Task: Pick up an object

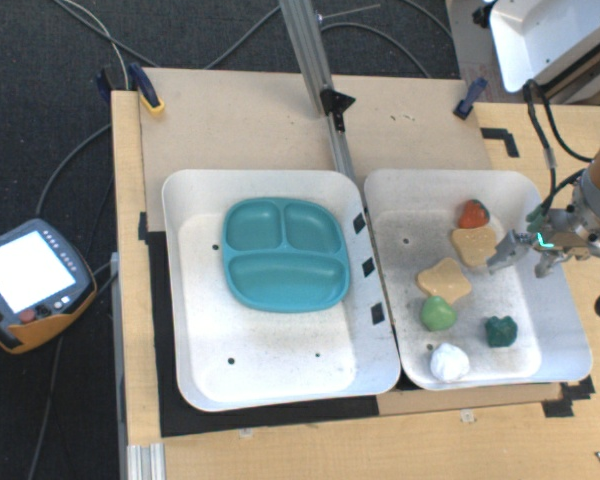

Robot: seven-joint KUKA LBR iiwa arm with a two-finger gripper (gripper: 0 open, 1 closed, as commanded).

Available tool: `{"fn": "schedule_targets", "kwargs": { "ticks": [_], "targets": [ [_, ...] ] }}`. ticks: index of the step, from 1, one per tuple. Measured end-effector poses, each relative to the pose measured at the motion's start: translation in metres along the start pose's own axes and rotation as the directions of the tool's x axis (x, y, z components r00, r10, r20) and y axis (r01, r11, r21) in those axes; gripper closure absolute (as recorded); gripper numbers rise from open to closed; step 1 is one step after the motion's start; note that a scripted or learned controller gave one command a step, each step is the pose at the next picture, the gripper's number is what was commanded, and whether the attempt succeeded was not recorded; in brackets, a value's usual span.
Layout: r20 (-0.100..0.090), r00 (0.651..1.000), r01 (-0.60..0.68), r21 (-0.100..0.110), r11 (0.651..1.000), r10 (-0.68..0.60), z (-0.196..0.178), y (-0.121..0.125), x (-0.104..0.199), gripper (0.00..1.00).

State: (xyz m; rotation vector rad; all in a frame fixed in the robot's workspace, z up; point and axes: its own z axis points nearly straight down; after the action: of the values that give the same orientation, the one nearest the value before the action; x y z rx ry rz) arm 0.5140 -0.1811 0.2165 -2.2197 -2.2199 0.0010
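The bench holds two shallow white plastic bins side by side. The left bin carries a teal plastic divided plate with three compartments, two small ones at its far side and one long one at its near side; the plate's long axis runs left to right, slightly tilted.

The right bin holds the small objects. At its far side sits a small red-orange rounded piece, and touching it on the near side is a tan, squarish block. Nearer and a little left lies a second tan, flat, bread-like piece, its long axis running roughly left to right with a slight rise toward the far right. Just beside it on the near side is a round green ball-like object. Nearer again, by the bin's front wall, rests a white rounded lump. To the right of the green ball, apart from it, sits a dark green lumpy object.

The grey arm's gripper reaches in from the right and hangs over the right bin's far right part. Its two grey fingers stand apart, with nothing between them. One fingertip is just beside the right edge of the tan squarish block; I cannot tell whether it touches.
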Motion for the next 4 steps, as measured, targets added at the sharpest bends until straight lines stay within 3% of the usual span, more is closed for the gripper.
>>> {"fn": "schedule_targets", "kwargs": {
  "ticks": [1,3,4],
  "targets": [
    [0.000,1.000,0.000,-0.001,1.000,0.000,0.000,0.000,0.000,0.00],
    [-0.002,1.000,-0.001,0.004,1.000,0.001,0.111,-0.004,0.004,0.00],
    [-0.003,1.000,0.000,-0.005,1.000,0.000,0.127,-0.001,0.004,0.00]
  ]
}}
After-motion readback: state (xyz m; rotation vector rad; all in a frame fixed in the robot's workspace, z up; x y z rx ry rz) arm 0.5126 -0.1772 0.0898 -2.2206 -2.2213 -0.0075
